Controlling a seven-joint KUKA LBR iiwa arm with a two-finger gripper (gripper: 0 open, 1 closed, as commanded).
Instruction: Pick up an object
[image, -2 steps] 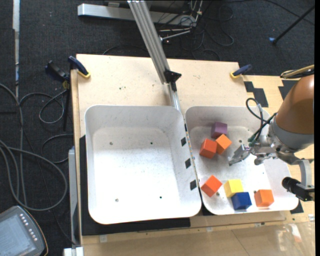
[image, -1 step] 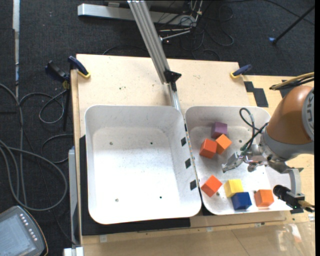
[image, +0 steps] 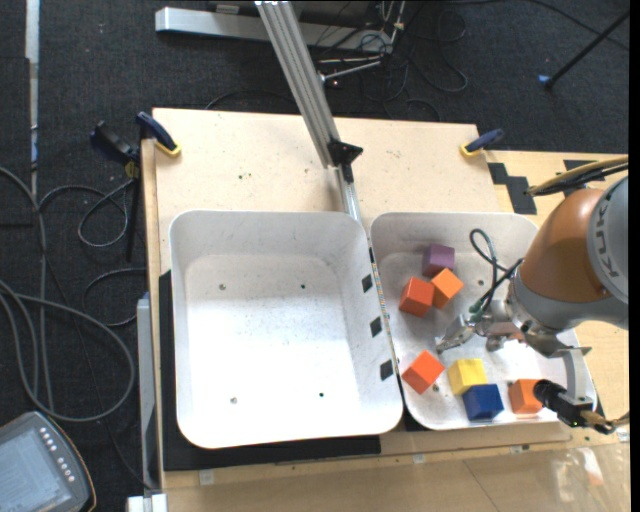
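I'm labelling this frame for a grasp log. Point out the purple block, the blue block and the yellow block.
purple block (image: 438, 258): camera view, middle of its top face.
blue block (image: 484, 402): camera view, middle of its top face.
yellow block (image: 466, 375): camera view, middle of its top face.

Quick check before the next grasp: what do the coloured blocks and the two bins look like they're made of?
Blocks, e.g. the purple block and blue block: probably painted wood or foam, given the flat matte colour and crisp edges; I can't tell which. Left bin and right bin: likely thin moulded plastic, with smooth white walls, rounded corners and dark speckles. The pincer hangs over the right bin.
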